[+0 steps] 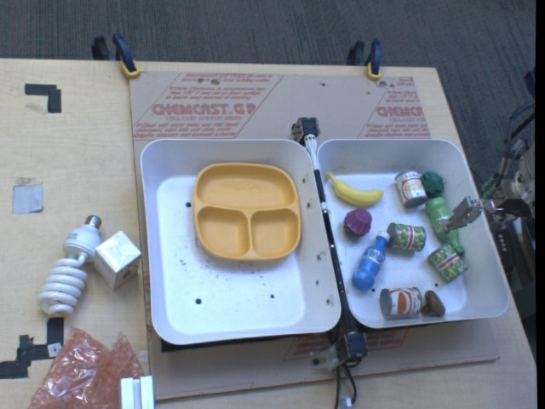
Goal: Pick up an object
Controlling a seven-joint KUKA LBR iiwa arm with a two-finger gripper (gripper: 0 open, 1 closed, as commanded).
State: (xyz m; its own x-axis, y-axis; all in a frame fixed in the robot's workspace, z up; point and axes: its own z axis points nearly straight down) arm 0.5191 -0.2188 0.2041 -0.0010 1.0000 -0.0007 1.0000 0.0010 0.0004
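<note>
Nine objects lie loose in the right bin [485, 292], none lifted; the pick is not yet accomplished. The gripper [465, 212] sits at that bin's right edge, above the green bottle [439, 216]; its opening cannot be determined.

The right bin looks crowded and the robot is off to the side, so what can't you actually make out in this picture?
- The tool in the camera view: small and blurred, over the right bin.
- The green bottle: partly covered by the tool.
- The brown object: partly hidden behind a can.
- Can labels: too small to read.
- The arm: cut off at the right edge.
</note>
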